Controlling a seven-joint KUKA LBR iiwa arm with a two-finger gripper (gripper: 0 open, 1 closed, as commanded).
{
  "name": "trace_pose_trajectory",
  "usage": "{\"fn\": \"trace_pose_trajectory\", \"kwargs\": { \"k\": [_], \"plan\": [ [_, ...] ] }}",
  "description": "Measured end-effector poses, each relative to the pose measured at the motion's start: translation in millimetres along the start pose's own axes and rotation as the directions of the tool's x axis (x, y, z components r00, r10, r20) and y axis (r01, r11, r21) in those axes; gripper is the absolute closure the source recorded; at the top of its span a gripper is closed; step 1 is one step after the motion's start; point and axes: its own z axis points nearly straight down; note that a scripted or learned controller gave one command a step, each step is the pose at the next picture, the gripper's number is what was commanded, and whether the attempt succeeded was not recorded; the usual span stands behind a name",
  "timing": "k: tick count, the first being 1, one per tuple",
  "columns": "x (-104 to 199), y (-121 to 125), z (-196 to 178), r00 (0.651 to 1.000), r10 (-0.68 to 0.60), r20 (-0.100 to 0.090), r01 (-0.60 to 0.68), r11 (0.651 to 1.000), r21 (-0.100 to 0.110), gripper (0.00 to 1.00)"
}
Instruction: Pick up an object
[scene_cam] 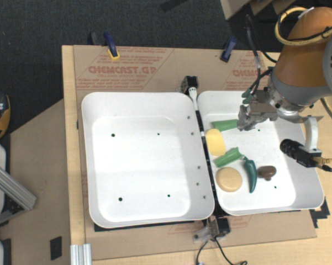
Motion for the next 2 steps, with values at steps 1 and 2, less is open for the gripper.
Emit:
{"fn": "trace_pose_trajectory", "kwargs": {
  "k": [1,2],
  "plan": [
    [94,-10,-73,1.000,-0.011,-0.004,0.011,1.000,-0.008,1.00],
    [147,27,-199,1.000,-0.006,-0.004,0.006,1.000,-0.017,1.00]
  ]
}}
